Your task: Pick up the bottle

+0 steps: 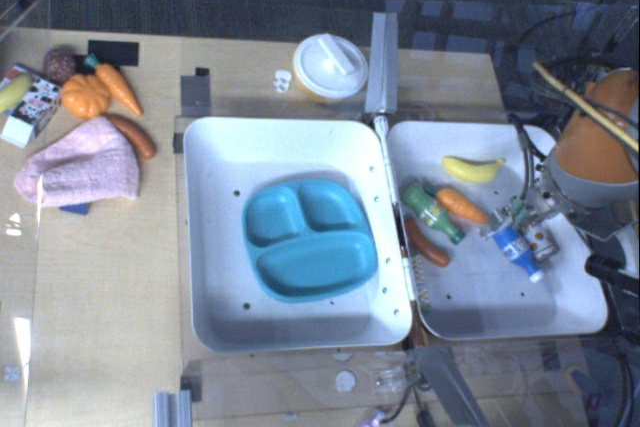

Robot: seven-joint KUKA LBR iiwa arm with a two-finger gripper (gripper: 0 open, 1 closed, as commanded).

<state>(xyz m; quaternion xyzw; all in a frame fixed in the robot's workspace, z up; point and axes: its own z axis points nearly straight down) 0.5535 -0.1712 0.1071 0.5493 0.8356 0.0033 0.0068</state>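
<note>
Green bottle (pixel 432 212) lying in right bin (pixel 570 315) near its left wall — beside toy carrot (pixel 461 205); end effector (pixel 522 233) apart, over a blue object (pixel 517 250) — finger state unclear.

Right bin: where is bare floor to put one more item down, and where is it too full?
In the right bin, bare floor lies along the near wall, below the sausage and the gripper. A smaller patch lies at the far left corner, beside the banana. The middle is crowded: green bottle, carrot and sausage lie close together.
</note>
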